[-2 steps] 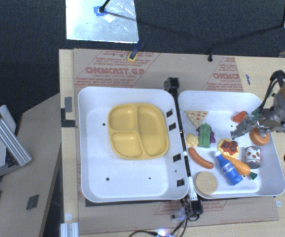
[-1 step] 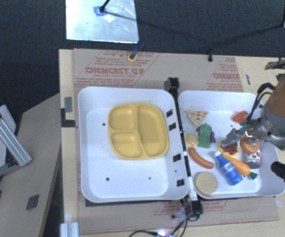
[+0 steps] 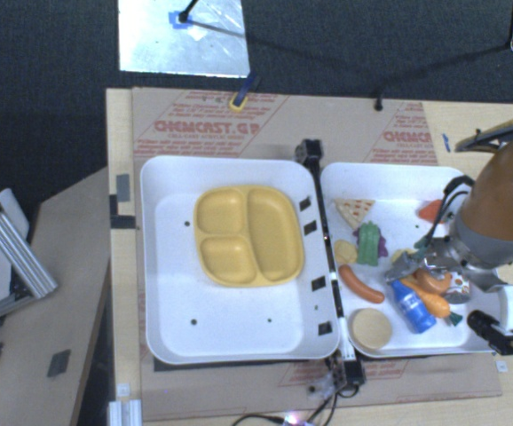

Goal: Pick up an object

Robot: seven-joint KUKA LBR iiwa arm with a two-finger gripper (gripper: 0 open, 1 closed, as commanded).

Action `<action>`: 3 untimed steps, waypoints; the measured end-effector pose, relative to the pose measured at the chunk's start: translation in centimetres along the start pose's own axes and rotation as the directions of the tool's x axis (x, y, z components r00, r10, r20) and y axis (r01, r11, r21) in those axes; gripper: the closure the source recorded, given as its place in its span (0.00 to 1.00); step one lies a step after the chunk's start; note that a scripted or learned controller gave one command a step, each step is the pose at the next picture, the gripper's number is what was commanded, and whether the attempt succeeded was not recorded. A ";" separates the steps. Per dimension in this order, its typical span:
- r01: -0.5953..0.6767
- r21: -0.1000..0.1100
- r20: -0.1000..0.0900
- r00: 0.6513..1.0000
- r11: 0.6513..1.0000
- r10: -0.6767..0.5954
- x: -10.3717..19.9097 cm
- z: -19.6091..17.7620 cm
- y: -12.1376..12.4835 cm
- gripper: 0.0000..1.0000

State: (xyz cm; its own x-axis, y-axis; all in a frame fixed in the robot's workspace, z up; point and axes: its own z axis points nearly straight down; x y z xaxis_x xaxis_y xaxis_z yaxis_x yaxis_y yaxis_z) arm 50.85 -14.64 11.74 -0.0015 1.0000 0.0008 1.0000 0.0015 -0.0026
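The gripper (image 3: 414,265) hovers over the blue bottle (image 3: 413,306), jaw state impossible to tell; crowding from the carrot (image 3: 436,302) beside the bottle risks a failed grasp.

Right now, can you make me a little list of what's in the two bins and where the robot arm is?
left bin: yellow tray with three sections
right bin: pizza slice, green toy, hot dog, blue bottle, carrot, tan disc
arm: over the right bin
gripper: low, among the toys near the bottle
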 end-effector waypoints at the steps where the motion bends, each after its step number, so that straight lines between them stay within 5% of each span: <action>1: -0.001 -0.013 0.004 1.000 1.000 0.001 -0.1 2.7 0.4 0.00; 2: -0.004 -0.025 0.015 1.000 1.000 0.004 -0.6 1.5 0.6 1.00; 3: 0.002 -0.009 0.003 1.000 1.000 -0.002 -1.2 -4.8 0.9 1.00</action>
State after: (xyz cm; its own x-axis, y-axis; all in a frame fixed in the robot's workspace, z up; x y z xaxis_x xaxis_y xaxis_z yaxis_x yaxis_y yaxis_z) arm 51.81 -15.86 16.50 -0.0032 1.0000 -0.0021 1.0000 0.0032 0.0069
